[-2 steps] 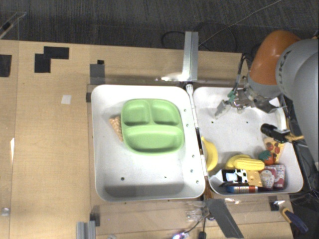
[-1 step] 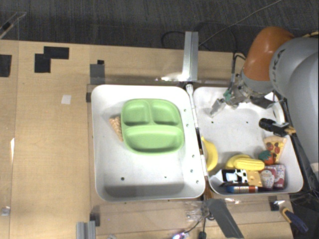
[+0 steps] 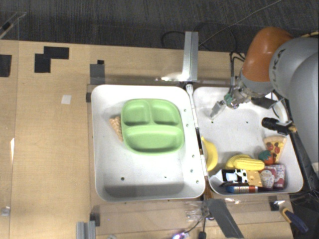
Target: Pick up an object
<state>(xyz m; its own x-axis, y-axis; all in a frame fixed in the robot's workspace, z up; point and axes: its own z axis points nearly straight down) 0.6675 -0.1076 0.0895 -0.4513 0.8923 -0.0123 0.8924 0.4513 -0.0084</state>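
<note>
My gripper [image 3: 218,107] hangs low over the back left part of the right bin [image 3: 234,128], above bare white floor, with nothing seen in it. The loose objects lie along that bin's front: a yellow banana [image 3: 211,154] against the left wall, a yellow block [image 3: 245,162], a black-and-white box [image 3: 234,176], a red and blue pen [image 3: 240,188], a reddish packet [image 3: 272,177] and a toy pizza slice [image 3: 273,147]. All of them sit well in front of the gripper. In the left bin [image 3: 109,173] rests a green divided tray [image 3: 151,125].
A tan cracker-like piece [image 3: 115,127] pokes out from under the green tray's left side. A black part [image 3: 273,124] of the arm's gear lies over the right bin's right side. A metal post [image 3: 191,54] rises behind the wall between the bins.
</note>
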